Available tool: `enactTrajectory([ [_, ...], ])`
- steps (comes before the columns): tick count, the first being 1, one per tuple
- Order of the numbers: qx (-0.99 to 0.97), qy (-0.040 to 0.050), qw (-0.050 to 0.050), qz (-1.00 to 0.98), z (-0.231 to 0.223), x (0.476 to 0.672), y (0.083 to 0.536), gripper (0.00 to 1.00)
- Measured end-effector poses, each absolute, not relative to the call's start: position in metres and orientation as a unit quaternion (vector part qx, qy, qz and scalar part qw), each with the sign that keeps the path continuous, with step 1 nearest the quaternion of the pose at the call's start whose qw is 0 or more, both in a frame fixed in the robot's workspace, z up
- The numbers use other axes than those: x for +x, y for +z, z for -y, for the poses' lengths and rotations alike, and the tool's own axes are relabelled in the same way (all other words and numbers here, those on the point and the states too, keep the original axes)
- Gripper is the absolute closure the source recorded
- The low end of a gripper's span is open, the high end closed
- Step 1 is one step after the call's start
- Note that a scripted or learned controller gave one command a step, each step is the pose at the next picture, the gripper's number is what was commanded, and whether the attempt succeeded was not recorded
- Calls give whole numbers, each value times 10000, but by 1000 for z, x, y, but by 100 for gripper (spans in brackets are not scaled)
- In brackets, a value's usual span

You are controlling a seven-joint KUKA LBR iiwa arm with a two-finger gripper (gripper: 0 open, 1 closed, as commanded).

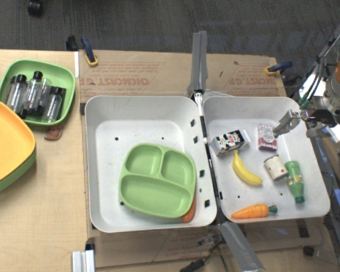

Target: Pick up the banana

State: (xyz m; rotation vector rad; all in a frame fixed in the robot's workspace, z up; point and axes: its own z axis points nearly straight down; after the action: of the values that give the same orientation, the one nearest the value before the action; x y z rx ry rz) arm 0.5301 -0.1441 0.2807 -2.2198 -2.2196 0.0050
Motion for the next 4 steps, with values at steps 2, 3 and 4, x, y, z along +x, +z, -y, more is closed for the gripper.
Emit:
enactTrajectory([
  [2,-7685,17,18,6398,97,503,165,0],
  [3,-6985,15,23,7156,107,490,90,0],
  [4,-7004,20,26,7137,108,490,99,100],
])
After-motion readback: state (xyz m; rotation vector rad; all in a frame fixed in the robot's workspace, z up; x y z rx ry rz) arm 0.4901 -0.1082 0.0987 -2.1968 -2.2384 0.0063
